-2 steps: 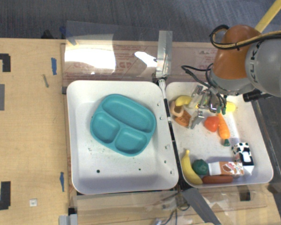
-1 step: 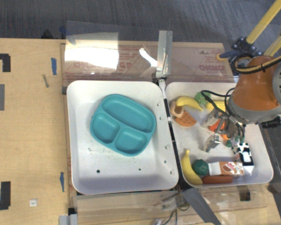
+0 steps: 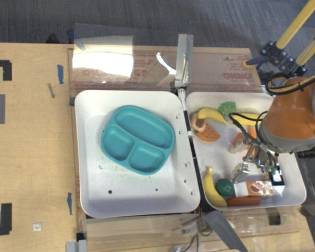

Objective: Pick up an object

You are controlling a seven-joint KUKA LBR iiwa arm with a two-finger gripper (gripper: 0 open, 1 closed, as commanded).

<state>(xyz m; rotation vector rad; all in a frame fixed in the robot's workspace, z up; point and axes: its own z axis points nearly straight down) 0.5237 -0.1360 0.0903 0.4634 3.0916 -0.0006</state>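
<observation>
**Hanging over the right bin, nothing visibly between my fingers**

My gripper (image 3: 250, 168) hangs low inside the right bin (image 3: 296, 193), below the orange band (image 3: 290, 115) of my arm. Wires and small fittings crowd the wrist, and from this slanted height I cannot tell whether my fingers are spread or closed. No object shows between them.

The things I could pick lie all around me. Just below the gripper, toward the near wall of the bin, sits a small white carton with red print (image 3: 260, 187); whether my fingertips touch it I cannot tell. Beside it to the left lie a dark green rounded piece (image 3: 225, 187) and a yellow banana (image 3: 212, 189) curving along the bin's left wall. A red sausage-shaped piece (image 3: 244, 200) lies along the near edge, just under the carton.

Farther from me, toward the back of the bin, are a second banana (image 3: 210, 114), a green broccoli-like piece (image 3: 227, 108) and an orange waffle-patterned piece (image 3: 207, 134). A pale reddish item (image 3: 236, 140) lies between those and my wrist — too blurred to name.

Well off to my left, across the divider, the left bin (image 3: 94, 193) holds a teal compartment plate (image 3: 138, 139), lying flat.
</observation>
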